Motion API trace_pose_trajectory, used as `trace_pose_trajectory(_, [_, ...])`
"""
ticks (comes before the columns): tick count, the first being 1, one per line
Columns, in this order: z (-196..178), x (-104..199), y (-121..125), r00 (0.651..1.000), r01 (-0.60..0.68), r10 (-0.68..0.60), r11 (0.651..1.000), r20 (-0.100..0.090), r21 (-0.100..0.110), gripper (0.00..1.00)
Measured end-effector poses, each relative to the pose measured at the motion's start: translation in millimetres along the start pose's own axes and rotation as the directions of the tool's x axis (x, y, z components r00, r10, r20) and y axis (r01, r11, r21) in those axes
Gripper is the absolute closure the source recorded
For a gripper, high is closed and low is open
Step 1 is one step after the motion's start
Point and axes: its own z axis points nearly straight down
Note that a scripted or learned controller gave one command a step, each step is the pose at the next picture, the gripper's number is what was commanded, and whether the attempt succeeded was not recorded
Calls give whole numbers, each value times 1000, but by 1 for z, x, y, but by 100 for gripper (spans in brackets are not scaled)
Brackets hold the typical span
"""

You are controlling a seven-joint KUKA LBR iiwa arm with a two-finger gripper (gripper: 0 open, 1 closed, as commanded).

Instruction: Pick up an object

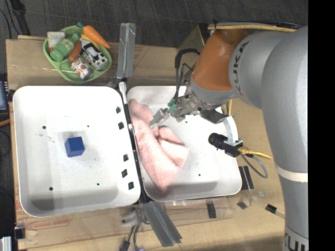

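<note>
A crumpled pink cloth point(159, 153) lies in the right bin point(209, 179), spread from the bin's back left corner toward its front. My gripper point(159, 119) hangs low over the upper part of the cloth, pointing left and down, right at the fabric. Whether it touches the cloth I cannot tell. A small blue cube point(75, 146) sits alone in the left bin point(31, 192), far from the gripper.
A green bowl point(62, 72) with toy food, including an orange carrot point(95, 35), stands behind the left bin on the bench. A grey divider bar point(125, 46) runs between the bins. The arm's big grey body covers the right side.
</note>
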Motion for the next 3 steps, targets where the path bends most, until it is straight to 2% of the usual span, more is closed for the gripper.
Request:
trace_pose_trajectory(1, [0,0,0,1000,0,0,1000,0,0,0])
trace_pose_trajectory(2, [1,35,-19,999,-50,50,999,0,4,0])
trace_pose_trajectory(3, [99,-33,-31,999,-46,46,999,0,-1,0])
